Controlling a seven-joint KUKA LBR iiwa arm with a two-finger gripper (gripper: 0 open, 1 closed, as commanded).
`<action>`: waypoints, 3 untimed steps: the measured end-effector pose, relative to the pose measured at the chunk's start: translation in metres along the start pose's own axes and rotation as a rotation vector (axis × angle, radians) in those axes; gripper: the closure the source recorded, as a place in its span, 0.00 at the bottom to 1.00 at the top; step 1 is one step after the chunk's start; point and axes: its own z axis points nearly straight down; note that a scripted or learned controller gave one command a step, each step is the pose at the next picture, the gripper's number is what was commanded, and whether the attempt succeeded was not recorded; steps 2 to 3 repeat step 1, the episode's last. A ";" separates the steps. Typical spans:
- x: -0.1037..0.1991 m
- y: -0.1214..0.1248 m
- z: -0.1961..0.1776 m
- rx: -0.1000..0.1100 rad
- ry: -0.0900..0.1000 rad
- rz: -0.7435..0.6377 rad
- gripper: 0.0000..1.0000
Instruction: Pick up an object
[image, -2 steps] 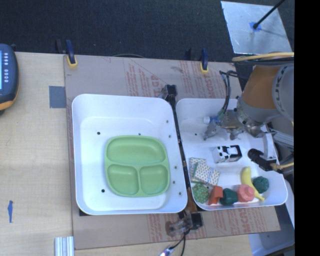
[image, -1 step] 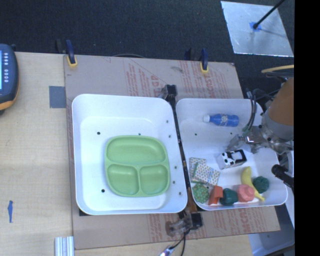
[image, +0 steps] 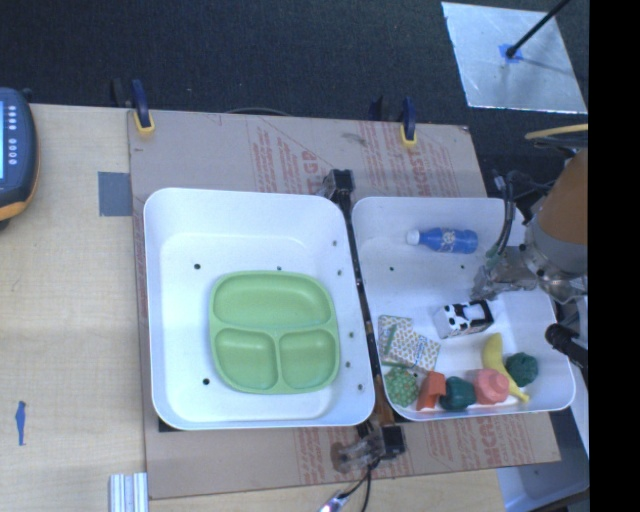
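Observation:
The right bin (image: 395, 225) holds a blue bottle (image: 443, 239) lying near its far wall. A black and white toy (image: 465, 318) sits mid-bin. Along the near wall are a yellow banana (image: 493, 353), a green lump (image: 521, 368), a pink piece (image: 490, 386), a dark green piece (image: 458, 393), an orange piece (image: 432, 390) and patterned packets (image: 407, 342). My gripper (image: 497, 279) hangs over the right side of this bin, just up and right of the black and white toy, below the blue bottle. Nothing is visibly held.
The left bin (image: 170, 300) bears a light green divided plate (image: 272, 332). The grey arm with its orange band (image: 566, 215) enters from the right edge. Clamps (image: 143, 112) hold the cardboard sheet at the far side. A blue and yellow device (image: 14, 150) lies far left.

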 end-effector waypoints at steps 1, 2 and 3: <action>0.057 0.053 -0.003 -0.004 0.000 -0.002 1.00; 0.057 0.053 -0.003 -0.004 0.000 -0.002 1.00; 0.057 0.053 -0.003 -0.004 0.000 -0.002 1.00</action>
